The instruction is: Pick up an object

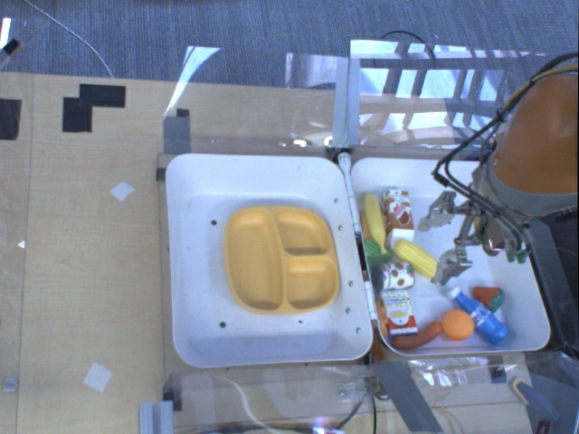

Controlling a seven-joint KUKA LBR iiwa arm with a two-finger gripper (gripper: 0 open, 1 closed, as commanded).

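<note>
Bright, even overhead light, with glare on the clear panels behind the bins, faint shadows and slightly soft focus

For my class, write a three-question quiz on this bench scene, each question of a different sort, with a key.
1. True or false: the yellow three-compartment plastic tray lies in the left white bin.
2. Multiple choice: the gripper hangs over which bin? A) the left white bin B) the right white bin C) neither
3. Fill in: the small orange ball lies right beside the blue plastic ______.

Key: 1 true; 2 B; 3 bottle.
</note>
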